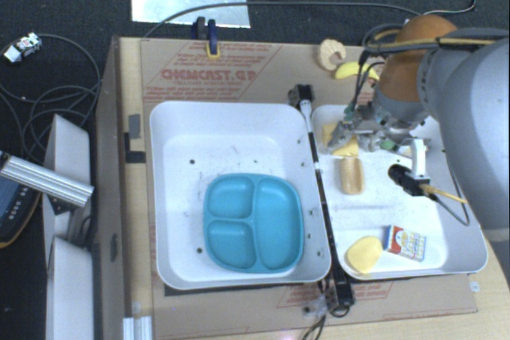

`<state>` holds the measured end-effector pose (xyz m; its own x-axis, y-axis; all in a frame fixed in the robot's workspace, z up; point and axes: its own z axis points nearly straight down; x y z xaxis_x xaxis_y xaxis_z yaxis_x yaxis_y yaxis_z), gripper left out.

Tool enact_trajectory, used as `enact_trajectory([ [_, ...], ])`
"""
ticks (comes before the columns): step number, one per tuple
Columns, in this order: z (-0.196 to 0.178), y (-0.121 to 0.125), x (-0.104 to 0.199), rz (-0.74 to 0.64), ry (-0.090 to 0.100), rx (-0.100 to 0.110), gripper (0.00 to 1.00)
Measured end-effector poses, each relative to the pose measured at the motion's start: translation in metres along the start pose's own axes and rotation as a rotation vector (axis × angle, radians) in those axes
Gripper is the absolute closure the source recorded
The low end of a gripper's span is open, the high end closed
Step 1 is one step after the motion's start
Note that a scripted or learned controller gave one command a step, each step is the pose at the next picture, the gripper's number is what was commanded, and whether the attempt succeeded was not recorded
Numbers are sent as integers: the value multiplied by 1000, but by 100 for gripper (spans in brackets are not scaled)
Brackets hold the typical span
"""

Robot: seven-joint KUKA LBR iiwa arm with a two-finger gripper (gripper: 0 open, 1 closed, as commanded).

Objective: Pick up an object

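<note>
- Two white bins sit side by side: the left bin (171,171), well away from the jaws, holds a blue divided plate (253,221).
- Gripper (362,131) hangs low in the right bin (462,247); whether its jaws are parted or clenched, I cannot tell.
- Tan bread-like roll (351,174) lies just below the jaws.
- Yellow sponge-like piece (363,253) and small printed box (406,243) lie farther below.
</note>
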<state>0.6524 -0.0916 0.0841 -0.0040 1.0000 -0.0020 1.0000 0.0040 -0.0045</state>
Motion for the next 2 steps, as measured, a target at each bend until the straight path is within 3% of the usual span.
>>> enact_trajectory([
  [1, 0, -49, 1, 2, 2, -5, 0],
  [2, -48, 17, -17, 0, 0, -10, 0],
])
